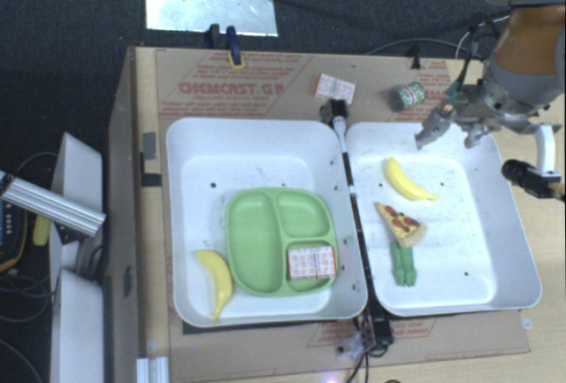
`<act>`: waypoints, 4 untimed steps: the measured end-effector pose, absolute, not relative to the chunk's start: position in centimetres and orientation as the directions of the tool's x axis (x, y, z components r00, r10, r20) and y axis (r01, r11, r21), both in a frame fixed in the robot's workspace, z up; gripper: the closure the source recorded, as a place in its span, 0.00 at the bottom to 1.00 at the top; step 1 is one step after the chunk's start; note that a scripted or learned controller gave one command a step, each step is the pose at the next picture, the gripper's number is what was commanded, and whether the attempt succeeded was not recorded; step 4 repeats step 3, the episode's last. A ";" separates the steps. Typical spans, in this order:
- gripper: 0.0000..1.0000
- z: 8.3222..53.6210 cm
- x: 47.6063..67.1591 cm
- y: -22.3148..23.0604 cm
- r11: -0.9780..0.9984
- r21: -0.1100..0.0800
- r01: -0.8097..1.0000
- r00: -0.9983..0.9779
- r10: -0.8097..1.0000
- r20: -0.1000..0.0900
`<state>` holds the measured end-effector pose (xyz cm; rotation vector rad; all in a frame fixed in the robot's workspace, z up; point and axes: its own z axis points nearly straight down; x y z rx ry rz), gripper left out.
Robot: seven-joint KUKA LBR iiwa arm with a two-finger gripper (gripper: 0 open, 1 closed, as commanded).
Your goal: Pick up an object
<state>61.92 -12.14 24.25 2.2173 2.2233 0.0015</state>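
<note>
My gripper [452, 134] hangs over the back edge of the right bin [495, 222], open, its two grey fingers spread with nothing between them. Below and left of it, inside that bin, lies a yellow banana [407, 180]. Nearer the front are a pizza slice [401, 224] and a green vegetable piece [403, 266], which touch each other. The left bin [190, 195] holds a green divided plate [270, 235] with a pink-and-white packet [311, 263] in its front right section. A second banana [215, 281] lies beside the plate's front left.
A small green can [409, 95] and a white card [335, 88] lie on the cardboard behind the bins. A blue clamp [232, 41] sits at the board's back edge. A black part of the arm [529, 178] juts over the right bin's right wall.
</note>
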 end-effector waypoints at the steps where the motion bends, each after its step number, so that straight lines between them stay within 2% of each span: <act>1: 0.00 16.3 65.7 -13.3 0.004 -0.001 1.000 -0.004 1.000 0.000; 2: 0.00 9.1 64.8 -10.2 0.005 -0.001 1.000 -0.005 1.000 0.000; 3: 1.00 10.3 65.0 -10.3 0.007 0.004 1.000 -0.007 1.000 -0.001; 4: 1.00 10.3 65.0 -10.3 0.007 0.004 1.000 -0.007 1.000 -0.001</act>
